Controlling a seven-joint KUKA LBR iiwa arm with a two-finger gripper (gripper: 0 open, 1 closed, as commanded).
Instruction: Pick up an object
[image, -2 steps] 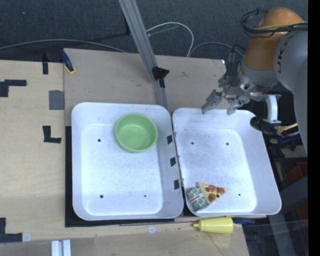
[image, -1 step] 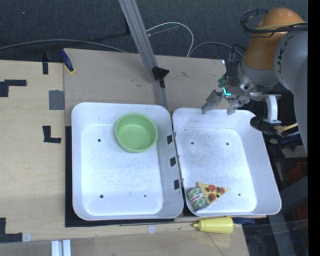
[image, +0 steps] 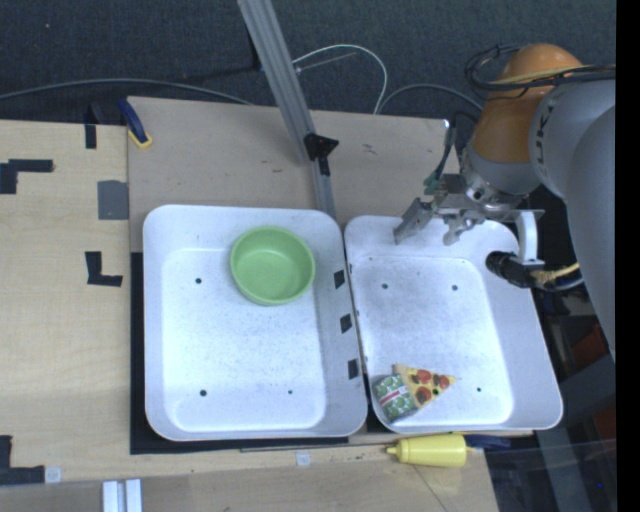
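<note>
Grey-fingered gripper (image: 434, 226) hangs spread apart and holding nothing over the far rim of the right bin (image: 520, 395), likely a staging height for a descent. Graspable items sit well apart from it: pizza slice (image: 428, 383) and green packet (image: 393, 397) touching in that bin's near-left corner, green bowl (image: 272, 264) in the left bin (image: 180, 400).

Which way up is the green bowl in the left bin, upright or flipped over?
Upright. The green bowl shows its open hollow and round rim to the camera, resting in the left bin.
</note>
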